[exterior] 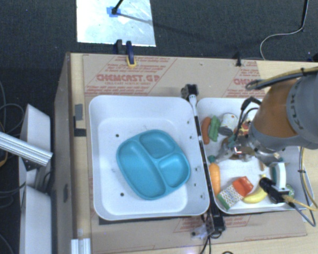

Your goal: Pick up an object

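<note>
You have two bins side by side on the bench (148, 70). The left bin (103, 110) carries a blue plate (153, 163) with three compartments, lying flat near its middle and turned at an angle to the bin's edges.

Everything you could pick up lies in the right bin (217, 103). Near its far left corner you see an orange stick (205, 130) along the left edge, with a green piece (215, 127) just beside it and a white piece (229, 121) a little further right. A carrot (215, 178) lies along the left edge, closer to the near side. Along the near edge sit a speckled box (229, 196) at the near left corner, a red block (244, 184) touching it on its right, and a banana (256, 196) just beside them.

Your arm (302, 110) reaches in across the right edge of that bin, its orange band (273, 110) over the far right part. The gripper (230, 148) hangs over the middle of the bin, between the far group and the near group, close to the carrot's upper end. You cannot tell from this slant how far open it is, and nothing shows in its grasp.
</note>
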`<state>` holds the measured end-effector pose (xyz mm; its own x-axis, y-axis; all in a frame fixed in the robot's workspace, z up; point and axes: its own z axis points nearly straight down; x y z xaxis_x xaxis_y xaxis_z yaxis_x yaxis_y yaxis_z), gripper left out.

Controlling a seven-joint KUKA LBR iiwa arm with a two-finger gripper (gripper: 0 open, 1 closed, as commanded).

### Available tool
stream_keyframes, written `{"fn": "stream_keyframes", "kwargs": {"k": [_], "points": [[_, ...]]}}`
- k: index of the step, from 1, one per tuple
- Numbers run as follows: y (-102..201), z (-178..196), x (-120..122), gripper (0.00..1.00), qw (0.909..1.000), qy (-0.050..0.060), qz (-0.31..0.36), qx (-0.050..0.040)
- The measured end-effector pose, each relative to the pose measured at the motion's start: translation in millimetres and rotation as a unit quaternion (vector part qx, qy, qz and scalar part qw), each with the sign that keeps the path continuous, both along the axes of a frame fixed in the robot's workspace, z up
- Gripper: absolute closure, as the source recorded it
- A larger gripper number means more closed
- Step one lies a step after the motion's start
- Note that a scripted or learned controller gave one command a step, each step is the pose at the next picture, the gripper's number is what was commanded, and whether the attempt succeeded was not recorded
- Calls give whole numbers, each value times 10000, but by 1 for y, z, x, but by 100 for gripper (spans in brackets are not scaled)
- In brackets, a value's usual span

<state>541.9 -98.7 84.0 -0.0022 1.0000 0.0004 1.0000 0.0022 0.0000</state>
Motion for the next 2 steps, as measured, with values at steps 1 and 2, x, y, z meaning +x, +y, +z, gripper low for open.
{"fn": "stream_keyframes", "kwargs": {"k": [1, 2], "points": [[-33, 3, 53, 0, 10000, -14, 7, -8], [-22, 0, 21, 0, 10000, -3, -5, -2]]}}
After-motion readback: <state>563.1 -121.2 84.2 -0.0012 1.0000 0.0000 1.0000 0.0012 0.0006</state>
